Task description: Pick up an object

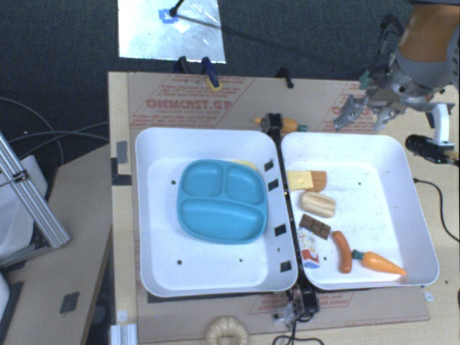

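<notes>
Nothing picked yet: the gripper (pixel 365 115) hangs with fingers spread, empty, the toy carrot (pixel 380 263) well below them.

We see two white bins: the left bin (pixel 154 264) carries a sky-blue divided plate (pixel 221 201), and the right bin (pixel 374 157) is lightly speckled. In it lie a pale yellow cheese slice (pixel 299 180), a tan bread roll (pixel 318 205), a dark brown chocolate bar (pixel 314 226), a reddish-brown sausage (pixel 343 251) and an orange carrot (pixel 382 264) with a green tip. The counter (pixel 180 103) is brown cardboard with faded red lettering.
</notes>
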`<state>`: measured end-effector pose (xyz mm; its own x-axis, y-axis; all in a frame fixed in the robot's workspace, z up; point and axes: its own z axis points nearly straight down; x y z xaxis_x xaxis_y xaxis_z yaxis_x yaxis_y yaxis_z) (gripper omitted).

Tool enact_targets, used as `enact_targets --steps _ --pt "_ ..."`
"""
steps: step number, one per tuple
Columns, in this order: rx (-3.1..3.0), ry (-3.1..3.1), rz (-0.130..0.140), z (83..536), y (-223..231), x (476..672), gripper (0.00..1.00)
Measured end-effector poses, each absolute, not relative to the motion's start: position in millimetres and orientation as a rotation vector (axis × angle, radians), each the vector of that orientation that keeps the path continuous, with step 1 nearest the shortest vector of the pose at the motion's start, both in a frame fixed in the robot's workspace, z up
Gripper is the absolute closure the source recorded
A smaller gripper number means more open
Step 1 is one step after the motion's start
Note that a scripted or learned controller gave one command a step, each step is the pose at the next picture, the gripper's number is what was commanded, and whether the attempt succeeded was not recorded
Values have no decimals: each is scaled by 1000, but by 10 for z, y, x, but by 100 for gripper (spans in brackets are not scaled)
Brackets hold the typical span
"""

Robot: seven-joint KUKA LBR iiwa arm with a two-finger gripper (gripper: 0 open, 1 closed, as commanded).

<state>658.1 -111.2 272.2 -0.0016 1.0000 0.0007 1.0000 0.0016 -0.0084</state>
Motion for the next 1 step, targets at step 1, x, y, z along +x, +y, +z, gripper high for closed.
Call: enact_targets --steps 1 --pt "-2219 -2227 -2 2790 -1110 6599 0"
